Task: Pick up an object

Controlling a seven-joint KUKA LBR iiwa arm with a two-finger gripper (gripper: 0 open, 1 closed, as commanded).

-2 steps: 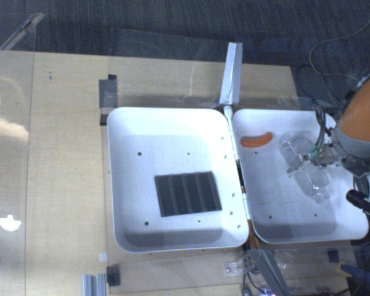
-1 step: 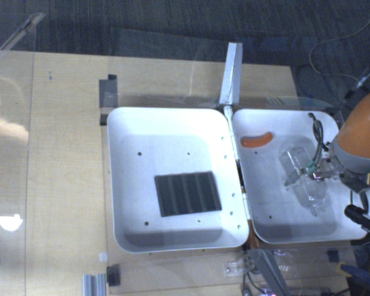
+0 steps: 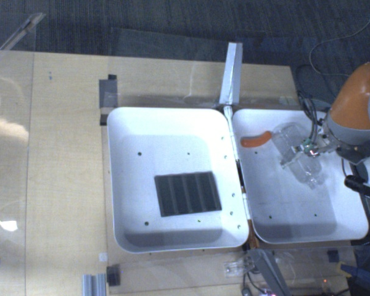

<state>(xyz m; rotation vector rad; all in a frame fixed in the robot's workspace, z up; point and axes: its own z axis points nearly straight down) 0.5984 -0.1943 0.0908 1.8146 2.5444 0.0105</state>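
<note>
- A pale wooden counter [image 3: 55, 184] fills most of the slanted overhead view, with dark carpet beyond its far edge.
- Two shallow white bins sit side by side on it; the left-hand white bin [image 3: 129, 134] is the landmark used below.
- Inside that bin, on its floor toward the near side, lies a flat dark grey ribbed rectangular tray [image 3: 188, 193].
- The right-hand white bin [image 3: 296, 221] touches the landmark bin along its right wall.
- A grey metal post [image 3: 231, 73] rises from the far end of the seam between the two bins.
- The grey robot arm with an orange band [image 3: 357, 103] reaches in from the right, well apart from the landmark bin, over the far right part of the other bin.
- The pincer [image 3: 305, 150], translucent and blurred, hangs low over the right bin's floor; I cannot tell how far open it is or whether it has hold of anything.
- A small orange sausage-shaped object [image 3: 256, 140] lies in the right bin, just beside the landmark bin's right wall, near the far corner, left of the pincer and apart from it.
</note>
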